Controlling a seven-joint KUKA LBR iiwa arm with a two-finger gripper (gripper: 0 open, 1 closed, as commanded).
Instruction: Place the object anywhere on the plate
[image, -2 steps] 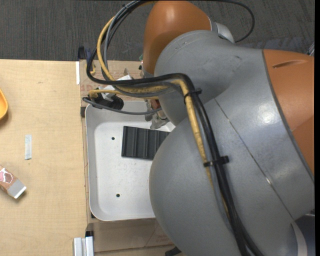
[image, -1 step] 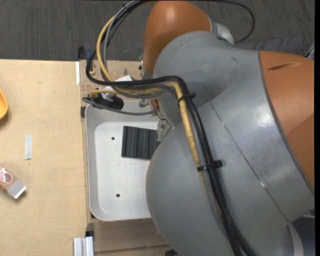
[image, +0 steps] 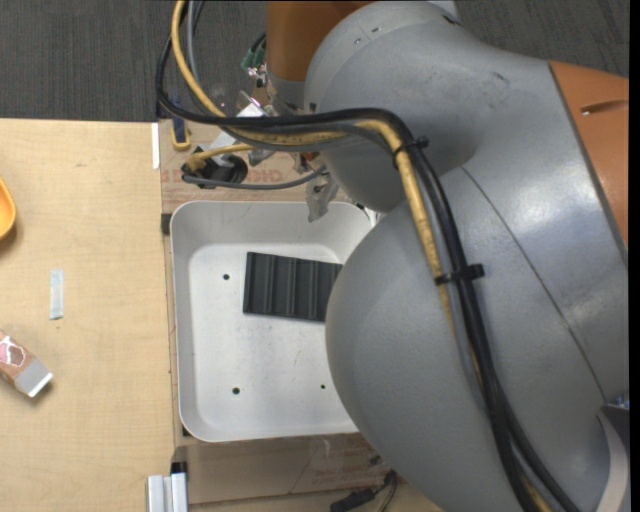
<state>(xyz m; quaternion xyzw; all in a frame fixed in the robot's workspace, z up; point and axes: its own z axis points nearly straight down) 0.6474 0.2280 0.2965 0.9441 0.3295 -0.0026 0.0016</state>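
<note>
On the wooden table (image: 90, 230), a small wrapped bar (image: 22, 367) lies at the left edge. A dark ridged mat (image: 288, 285) sits in the white bin (image: 200, 330). The grey arm (image: 480, 280) covers the right; the claw's state cannot be told.

White bin (image: 200, 330) half behind arm (image: 480, 300)

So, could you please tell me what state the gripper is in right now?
Gripper: cannot be told; the arm covers most of it.
</note>
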